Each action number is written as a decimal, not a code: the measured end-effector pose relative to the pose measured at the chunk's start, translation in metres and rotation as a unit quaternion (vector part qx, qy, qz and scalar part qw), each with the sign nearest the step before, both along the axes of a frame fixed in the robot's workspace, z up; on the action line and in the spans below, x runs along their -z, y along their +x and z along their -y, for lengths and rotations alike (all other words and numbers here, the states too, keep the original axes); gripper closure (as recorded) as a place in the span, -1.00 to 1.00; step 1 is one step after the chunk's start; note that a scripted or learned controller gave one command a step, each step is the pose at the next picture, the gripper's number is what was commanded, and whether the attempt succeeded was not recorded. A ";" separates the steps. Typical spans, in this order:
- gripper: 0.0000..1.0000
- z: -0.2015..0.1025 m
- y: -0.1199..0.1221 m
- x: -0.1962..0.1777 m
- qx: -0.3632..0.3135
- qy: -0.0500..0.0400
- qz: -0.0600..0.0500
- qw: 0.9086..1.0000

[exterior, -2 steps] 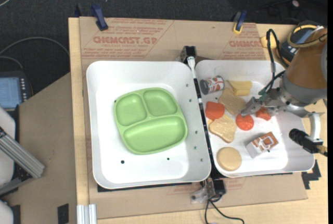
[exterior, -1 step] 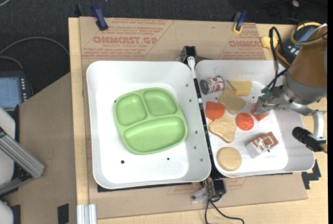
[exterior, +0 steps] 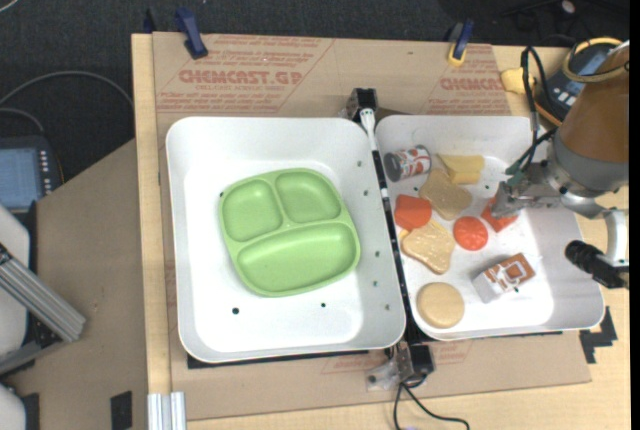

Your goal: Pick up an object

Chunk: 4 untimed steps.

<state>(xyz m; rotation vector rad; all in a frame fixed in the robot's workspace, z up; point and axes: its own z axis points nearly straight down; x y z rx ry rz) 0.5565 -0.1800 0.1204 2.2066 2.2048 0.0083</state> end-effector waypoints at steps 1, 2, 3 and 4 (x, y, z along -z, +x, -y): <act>-1.00 0.000 0.000 0.001 0.000 0.000 -0.001 1.000; -1.00 -0.060 -0.018 0.032 -0.002 0.006 -0.008 1.000; 1.00 -0.058 -0.016 0.020 0.000 0.006 -0.005 1.000; -1.00 -0.058 -0.016 0.020 0.000 0.006 -0.006 1.000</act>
